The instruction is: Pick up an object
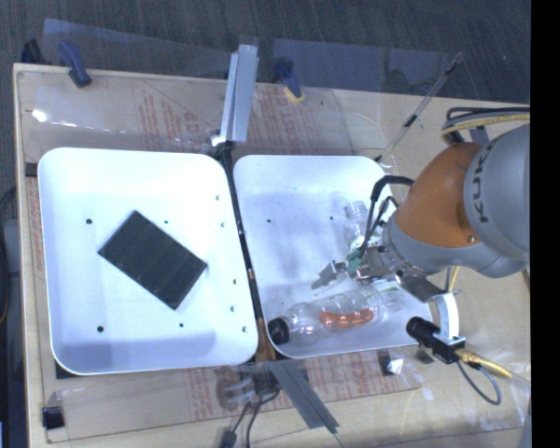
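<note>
A clear plastic bottle [329,317] with a black cap and an orange-red label lies on its side along the near edge of the right bin [280,203]. Another clear plastic item [355,215] lies further back in that bin. My gripper [347,267] reaches in from the right and hangs low over the right bin, just above and behind the lying bottle. A flat dark grey rectangular pad [152,258] lies at a slant in the middle of the left bin [65,185].
The grey and orange arm [467,213] covers the right bin's right side. A metal bar [238,96] stands at the back between the bins. Blue clamps [75,63] hold the bench's back edge. Cables [467,357] trail at the near right.
</note>
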### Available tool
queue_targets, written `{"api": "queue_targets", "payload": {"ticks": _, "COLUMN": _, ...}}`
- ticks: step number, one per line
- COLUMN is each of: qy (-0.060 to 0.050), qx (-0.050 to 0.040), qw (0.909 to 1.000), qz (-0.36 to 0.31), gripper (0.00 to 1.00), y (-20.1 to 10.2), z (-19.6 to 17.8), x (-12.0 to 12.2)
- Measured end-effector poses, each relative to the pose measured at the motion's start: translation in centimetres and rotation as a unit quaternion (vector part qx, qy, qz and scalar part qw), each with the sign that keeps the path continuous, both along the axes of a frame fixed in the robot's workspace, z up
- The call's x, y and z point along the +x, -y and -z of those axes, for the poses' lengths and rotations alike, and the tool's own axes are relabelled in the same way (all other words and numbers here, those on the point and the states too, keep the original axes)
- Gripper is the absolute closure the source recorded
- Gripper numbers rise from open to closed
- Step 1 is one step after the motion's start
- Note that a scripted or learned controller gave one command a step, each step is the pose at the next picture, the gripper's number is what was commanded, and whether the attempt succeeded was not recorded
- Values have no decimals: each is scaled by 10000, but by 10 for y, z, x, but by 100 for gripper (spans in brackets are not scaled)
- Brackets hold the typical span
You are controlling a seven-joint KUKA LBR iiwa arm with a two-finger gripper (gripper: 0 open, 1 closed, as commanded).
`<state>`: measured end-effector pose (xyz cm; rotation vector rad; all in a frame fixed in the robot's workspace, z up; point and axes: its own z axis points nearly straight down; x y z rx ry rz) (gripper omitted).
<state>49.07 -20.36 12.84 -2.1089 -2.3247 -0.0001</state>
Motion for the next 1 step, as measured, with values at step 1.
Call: {"api": "queue_targets", "payload": {"ticks": 1, "qy": 0, "qx": 0, "qw": 10000, "qz": 0, "gripper": 0, "y": 0, "z": 0, "x": 0}}
